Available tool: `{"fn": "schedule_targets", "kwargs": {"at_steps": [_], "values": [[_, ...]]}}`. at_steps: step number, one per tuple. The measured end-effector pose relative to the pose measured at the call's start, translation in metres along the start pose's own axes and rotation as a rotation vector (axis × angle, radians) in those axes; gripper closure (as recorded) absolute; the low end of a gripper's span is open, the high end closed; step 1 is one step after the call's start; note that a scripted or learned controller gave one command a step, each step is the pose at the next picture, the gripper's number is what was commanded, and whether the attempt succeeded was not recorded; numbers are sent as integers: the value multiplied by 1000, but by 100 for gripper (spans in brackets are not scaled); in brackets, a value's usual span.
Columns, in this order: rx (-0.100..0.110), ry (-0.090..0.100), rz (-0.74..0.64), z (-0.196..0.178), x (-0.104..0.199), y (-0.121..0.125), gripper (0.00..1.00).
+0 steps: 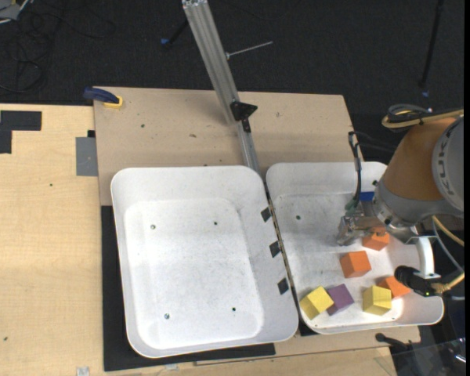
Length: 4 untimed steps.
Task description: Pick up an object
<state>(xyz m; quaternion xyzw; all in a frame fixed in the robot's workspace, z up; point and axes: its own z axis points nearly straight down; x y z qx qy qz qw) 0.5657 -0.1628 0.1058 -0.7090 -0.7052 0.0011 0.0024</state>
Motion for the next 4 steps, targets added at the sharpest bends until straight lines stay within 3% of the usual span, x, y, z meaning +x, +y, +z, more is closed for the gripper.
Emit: {"fn": "schedule_targets", "kwargs": {"at_steps": [3,4], "values": [[-8,-3,-6,-135,-10,3,100],[-5,0,-10,-143,45,8,100]]}}
